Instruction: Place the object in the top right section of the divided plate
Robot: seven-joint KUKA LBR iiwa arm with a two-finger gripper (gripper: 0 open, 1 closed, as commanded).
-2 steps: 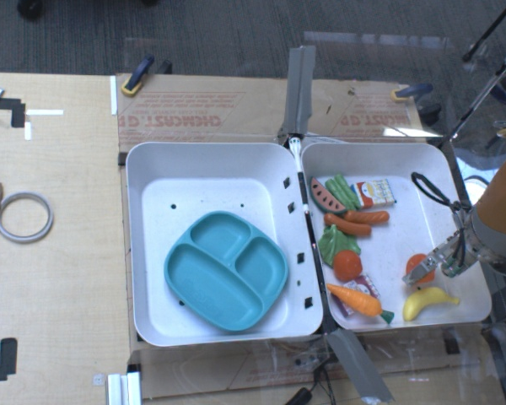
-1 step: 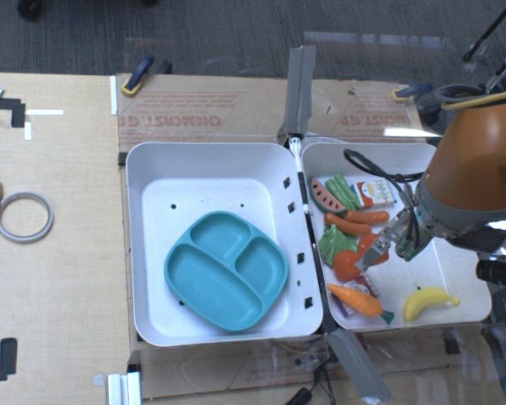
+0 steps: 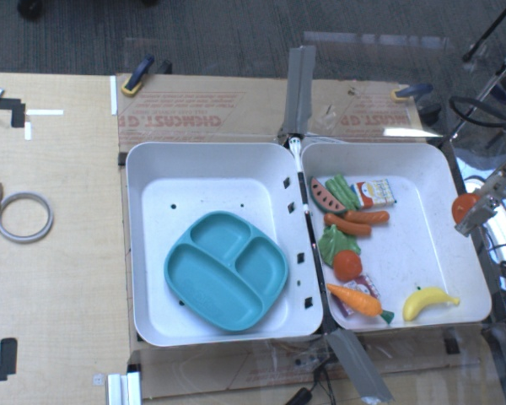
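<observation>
Object: none grasped yet; toy foods (image 3: 354,251) lie in right bin (image 3: 434,163). Divided plate (image 3: 226,270) sits in left bin (image 3: 152,175). Gripper (image 3: 471,219) at right rim, opening indiscernible. Step: pre-grasp, seemingly. Next: descend over one toy.

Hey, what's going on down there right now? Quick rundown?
Arm at right bin's right edge, nothing seen held. Teal divided plate in left bin, sections bare. Toy food in right bin: banana, carrot, tomato. Nothing blocking the plate.
</observation>
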